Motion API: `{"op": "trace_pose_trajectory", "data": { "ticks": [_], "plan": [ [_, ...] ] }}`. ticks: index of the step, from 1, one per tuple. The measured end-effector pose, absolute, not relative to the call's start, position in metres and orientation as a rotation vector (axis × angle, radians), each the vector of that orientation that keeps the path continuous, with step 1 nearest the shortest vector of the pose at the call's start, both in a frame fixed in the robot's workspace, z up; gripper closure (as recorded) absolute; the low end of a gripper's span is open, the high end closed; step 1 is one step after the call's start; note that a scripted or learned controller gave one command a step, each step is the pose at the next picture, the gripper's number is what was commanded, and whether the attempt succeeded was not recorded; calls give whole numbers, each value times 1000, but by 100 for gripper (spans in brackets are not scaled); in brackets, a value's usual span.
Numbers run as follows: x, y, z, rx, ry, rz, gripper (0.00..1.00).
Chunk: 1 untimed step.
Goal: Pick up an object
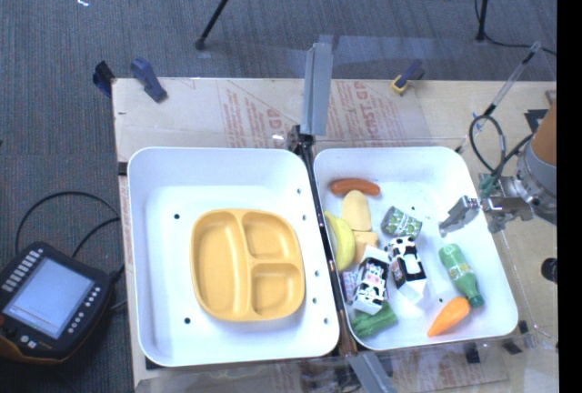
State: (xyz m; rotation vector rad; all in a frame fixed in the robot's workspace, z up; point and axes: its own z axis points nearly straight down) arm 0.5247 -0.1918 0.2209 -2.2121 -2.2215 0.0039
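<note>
Grey carpet surrounds a plywood bench (pixel 227 114) printed with red lettering, reversed and too faint to read. On it sit two shallow white bins side by side. Resting in the left bin (pixel 155 200) is a yellow divided plate (pixel 247 264) with three compartments, set slightly askew.

Over the right bin (pixel 436 164) the gripper (pixel 457 216) reaches in from the right, just above the bin's right wall; whether it is released or clenched I cannot tell, and nothing shows between its fingers.

Toy food crowds the right bin. Just below the gripper lies a green bottle (pixel 457 270) with a pale label (no writing legible), its long axis running down and to the right, cap end toward the near right corner. An orange carrot (pixel 449 317) lies just beside the bottle's lower end, slanting up to the right, tip toward the lower left. A yellow banana (pixel 341 240) curves along the bin's left wall. Two cow-patterned cartons (pixel 371 282) lie near the middle, one touching the other, their print unreadable. A sausage (pixel 355 187) lies crosswise near the far wall. A small green packet (pixel 401 221) sits between sausage and gripper.

On the carpet at the left sits a handheld pendant (pixel 50 300) with a pale screen.
</note>
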Motion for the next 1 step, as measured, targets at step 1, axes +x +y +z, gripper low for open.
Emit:
{"op": "trace_pose_trajectory", "data": {
  "ticks": [1],
  "plan": [
    [550,-149,104,-2200,-2238,1,0]
  ]
}}
